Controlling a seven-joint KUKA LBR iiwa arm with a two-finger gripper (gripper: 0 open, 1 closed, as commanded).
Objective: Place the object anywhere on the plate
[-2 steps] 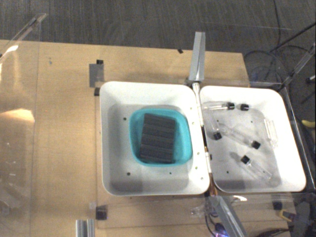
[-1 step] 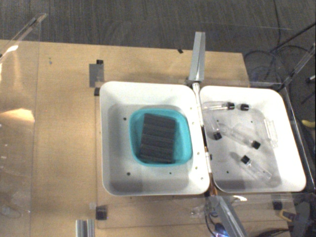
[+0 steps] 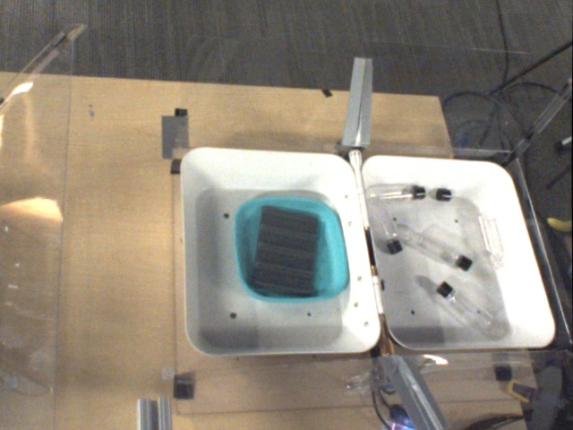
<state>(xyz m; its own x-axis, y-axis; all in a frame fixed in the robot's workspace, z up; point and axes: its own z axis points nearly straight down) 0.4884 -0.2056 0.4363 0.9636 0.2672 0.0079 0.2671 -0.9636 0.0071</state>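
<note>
Gripper state: you cannot tell, whether released, clenched or holding anything, so log no grasp for this moment.

Going by size: wooden bench (image 3: 107, 267) carries the two white bins side by side, their inner edges touching. Left bin (image 3: 201, 240) holds the teal plate (image 3: 245, 240), a rounded square sitting near the bin's middle. Right bin (image 3: 530, 276) holds a scatter of clear plastic pieces with small black caps (image 3: 417, 192), spread across its floor, well apart from the plate.

Task thing: the dark ribbed block (image 3: 286, 251) lies flat on the plate, inside its rim, roughly centred and a little skewed. No part of it hangs over the teal edge as far as you can see.

Progress, as a judgement: the placement looks done, since the block rests fully on the plate and nothing touches it. Nothing looks left to do beyond confirming the block sits free.
</note>
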